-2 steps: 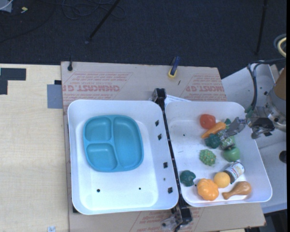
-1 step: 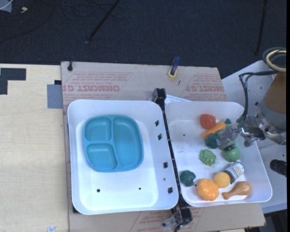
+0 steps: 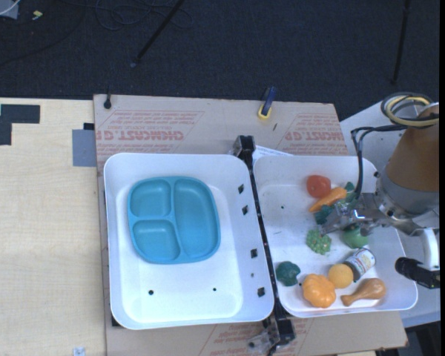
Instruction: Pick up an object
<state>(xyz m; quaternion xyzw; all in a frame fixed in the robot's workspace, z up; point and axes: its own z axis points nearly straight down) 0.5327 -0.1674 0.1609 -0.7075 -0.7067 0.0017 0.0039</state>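
Note:
My gripper (image 3: 344, 216) is low over the middle of the right bin (image 3: 282, 199), with the arm's orange band (image 3: 419, 154) at the right edge. It hangs among several toy foods: a red tomato (image 3: 318, 185), an orange carrot (image 3: 328, 196) and a teal piece (image 3: 323, 213) just left of it, and a green round piece (image 3: 354, 236) right below it. A light green broccoli (image 3: 318, 241) lies a little further down-left. The view does not show anything held.
Along the right bin's near side lie a dark green piece (image 3: 287, 273), an orange pepper (image 3: 318, 291), a yellow ball (image 3: 340, 274), a small bottle (image 3: 361, 260) and a tan drumstick (image 3: 365, 292). The left bin (image 3: 119, 273) holds a blue divided plate (image 3: 173, 219).

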